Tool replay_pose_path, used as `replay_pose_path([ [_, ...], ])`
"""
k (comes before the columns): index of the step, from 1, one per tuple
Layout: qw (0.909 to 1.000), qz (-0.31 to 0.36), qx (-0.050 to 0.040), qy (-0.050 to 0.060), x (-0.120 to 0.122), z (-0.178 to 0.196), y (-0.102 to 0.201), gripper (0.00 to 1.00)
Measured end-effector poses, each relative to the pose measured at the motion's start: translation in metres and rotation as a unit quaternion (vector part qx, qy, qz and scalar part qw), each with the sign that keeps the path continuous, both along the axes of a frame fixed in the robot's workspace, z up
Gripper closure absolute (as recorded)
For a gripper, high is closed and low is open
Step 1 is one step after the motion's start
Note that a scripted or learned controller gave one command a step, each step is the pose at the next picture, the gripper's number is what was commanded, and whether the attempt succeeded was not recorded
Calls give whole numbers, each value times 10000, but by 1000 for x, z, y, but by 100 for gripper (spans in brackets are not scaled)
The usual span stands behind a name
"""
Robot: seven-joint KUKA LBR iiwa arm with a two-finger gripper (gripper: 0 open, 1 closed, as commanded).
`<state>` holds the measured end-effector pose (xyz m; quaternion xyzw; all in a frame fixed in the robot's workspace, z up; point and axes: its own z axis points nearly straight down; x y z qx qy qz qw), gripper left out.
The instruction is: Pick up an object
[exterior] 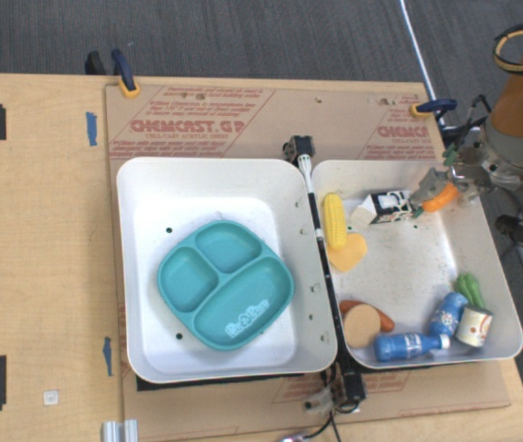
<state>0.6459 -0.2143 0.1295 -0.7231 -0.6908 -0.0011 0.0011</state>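
Fingers are what we would want to read first, yet the gripper [432, 194] at the right-hand edge of the frame is too small and cluttered for us to tell how it is set, so we leave that open. We see it low over the upper right corner of the right bin [482, 238], with an orange carrot-like piece [439, 197] right at its tip; whether that piece is actually held we cannot say. Just to the left of it lies a small black-and-white carton [388, 203], and further left, near the divider, a yellow corn cob [334, 219] touching a pale yellow flat piece [347, 250]. Along the lower edge of that bin we find a tan round slice [363, 322] lying over something red-orange, a blue bottle [407, 344] on its side, a small blue can [446, 313], a little cream cup [474, 327] and a green vegetable [470, 288], all clustered in the lower right. The left bin [142, 247] carries a teal divided plate [226, 284]. We judge the step in hand to be the grasp attempt at the carrot-like piece. The next move, in our view, calls for a confirmed closure on it and a straight lift clear of the bin wall, which stands very near and could knock the piece loose.
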Motion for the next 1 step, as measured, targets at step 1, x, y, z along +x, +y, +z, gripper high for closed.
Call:
replay_pose_path([
  [1,9994,351,22,-38,15,-18,4,0],
])
